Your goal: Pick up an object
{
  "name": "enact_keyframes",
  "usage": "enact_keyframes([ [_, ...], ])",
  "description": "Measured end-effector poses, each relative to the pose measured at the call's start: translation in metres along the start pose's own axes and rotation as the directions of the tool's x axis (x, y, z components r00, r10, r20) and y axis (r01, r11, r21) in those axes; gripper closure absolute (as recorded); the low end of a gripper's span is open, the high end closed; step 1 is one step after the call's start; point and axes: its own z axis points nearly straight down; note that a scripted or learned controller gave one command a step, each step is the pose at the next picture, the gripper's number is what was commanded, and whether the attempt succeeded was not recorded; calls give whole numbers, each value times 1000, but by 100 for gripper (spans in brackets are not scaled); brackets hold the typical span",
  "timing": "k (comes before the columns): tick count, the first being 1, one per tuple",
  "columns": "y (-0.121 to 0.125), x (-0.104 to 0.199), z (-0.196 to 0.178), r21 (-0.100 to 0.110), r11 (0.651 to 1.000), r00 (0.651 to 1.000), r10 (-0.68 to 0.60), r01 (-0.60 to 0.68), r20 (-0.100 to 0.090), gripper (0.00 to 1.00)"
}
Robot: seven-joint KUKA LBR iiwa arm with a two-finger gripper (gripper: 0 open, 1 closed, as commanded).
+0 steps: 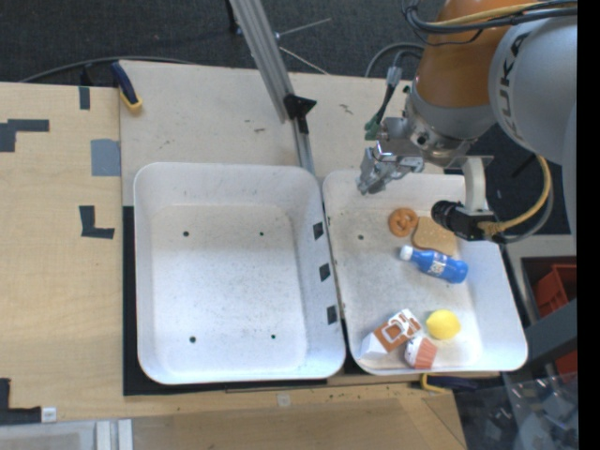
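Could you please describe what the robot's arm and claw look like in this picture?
The arm is bulky and rounded, with grey casing bearing part of dark "KUKA" lettering and a glossy orange band above the wrist. Black cables loop over the band, and a yellowish hose curves beside it. The claw is small, metallic grey, with green wires nearby.

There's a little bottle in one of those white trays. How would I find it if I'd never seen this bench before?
Look at the right-hand tray, the one nearest the big grey and orange arm. About halfway down its right side lies a small bottle on its side, just below a tan slice and a round orange cookie. It is the only blue thing there, with a white cap pointing left.
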Motion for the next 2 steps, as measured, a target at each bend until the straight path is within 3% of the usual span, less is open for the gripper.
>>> enact_keyframes([
  [2, -45, 91, 20, 2, 1000, 1000, 1, -1, 1, 100],
])
